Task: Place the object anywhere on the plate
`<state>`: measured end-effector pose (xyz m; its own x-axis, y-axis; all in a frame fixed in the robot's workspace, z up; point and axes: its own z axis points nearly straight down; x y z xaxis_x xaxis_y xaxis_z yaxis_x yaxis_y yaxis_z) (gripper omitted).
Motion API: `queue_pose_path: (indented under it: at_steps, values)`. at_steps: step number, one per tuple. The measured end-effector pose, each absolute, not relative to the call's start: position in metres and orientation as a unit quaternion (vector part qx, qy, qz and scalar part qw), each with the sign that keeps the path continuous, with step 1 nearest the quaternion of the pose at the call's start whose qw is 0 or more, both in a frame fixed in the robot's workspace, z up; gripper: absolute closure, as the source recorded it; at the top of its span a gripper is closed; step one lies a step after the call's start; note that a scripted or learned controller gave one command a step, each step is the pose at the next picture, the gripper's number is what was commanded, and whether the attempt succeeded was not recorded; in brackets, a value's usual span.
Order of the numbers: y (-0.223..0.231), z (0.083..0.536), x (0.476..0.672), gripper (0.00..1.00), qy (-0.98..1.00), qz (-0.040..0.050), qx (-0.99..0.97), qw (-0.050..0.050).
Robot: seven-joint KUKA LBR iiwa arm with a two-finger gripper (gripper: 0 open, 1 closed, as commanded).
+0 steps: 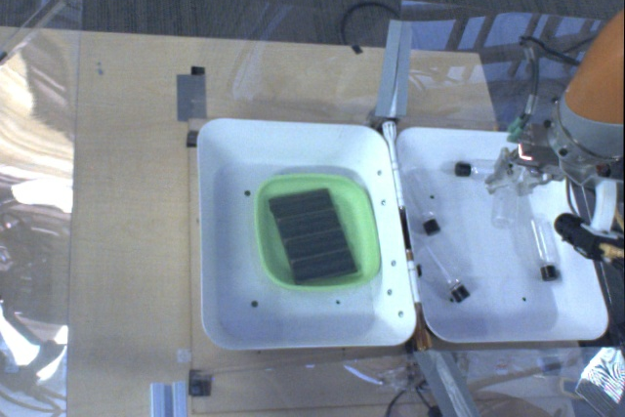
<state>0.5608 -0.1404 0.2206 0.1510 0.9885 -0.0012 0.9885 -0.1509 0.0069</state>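
Note:
A dark grey ridged block lies flat in the middle of the square green plate, which sits in the left white bin. The arm reaches in at the right edge, with its orange band at the upper right. My gripper hangs over the back part of the right bin, well away from the plate. Just below it lies a clear tube, faint against the white floor. I see nothing dark held in the gripper.
Several clear tubes with black caps lie scattered in the right bin, among them one at the back, one near the divider and one at the front. A grey metal post stands behind the seam between the bins.

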Motion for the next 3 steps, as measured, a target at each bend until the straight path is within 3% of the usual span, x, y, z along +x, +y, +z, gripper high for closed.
queue_pose_path:
  at_steps: [1,2,3]
  values:
    - [-0.089,0.15,0.544,1.0,0.652,0.001,0.758,0.001]
    - [0.031,0.185,0.534,1.0,0.699,0.0025,0.715,0.002]
    - [0.031,0.185,0.534,0.0,0.699,0.0026,0.715,0.002]
